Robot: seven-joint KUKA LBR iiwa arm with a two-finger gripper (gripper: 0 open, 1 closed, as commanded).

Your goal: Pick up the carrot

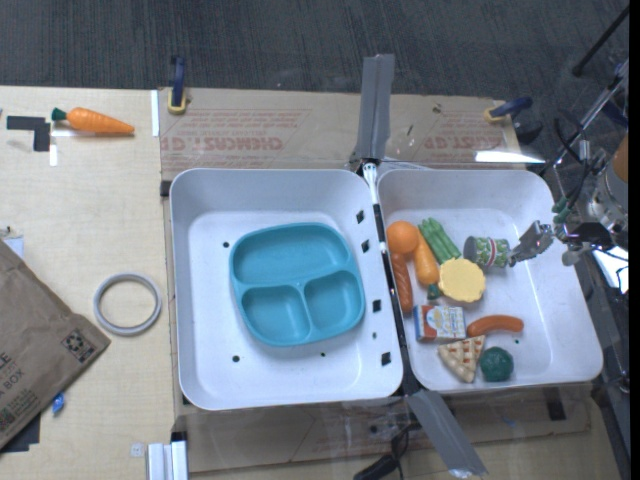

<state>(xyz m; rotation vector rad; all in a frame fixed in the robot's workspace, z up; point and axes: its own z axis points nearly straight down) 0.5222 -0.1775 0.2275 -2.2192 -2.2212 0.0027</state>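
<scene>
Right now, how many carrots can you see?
2. One carrot lies on the bench, upper left outside the bins; another carrot lies in the right bin among the toy food.

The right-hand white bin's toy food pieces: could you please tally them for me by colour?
Orange: 3 (round orange fruit, tapered orange carrot, long orange-red sausage)
Green: 3 (bundle of green stalks, green-labelled can, dark green broccoli)
Yellow: 1 (yellow round disc)
Red: 2 (short red sausage, red-and-white carton)
Tan: 1 (pizza wedge)
Total: 10
</scene>
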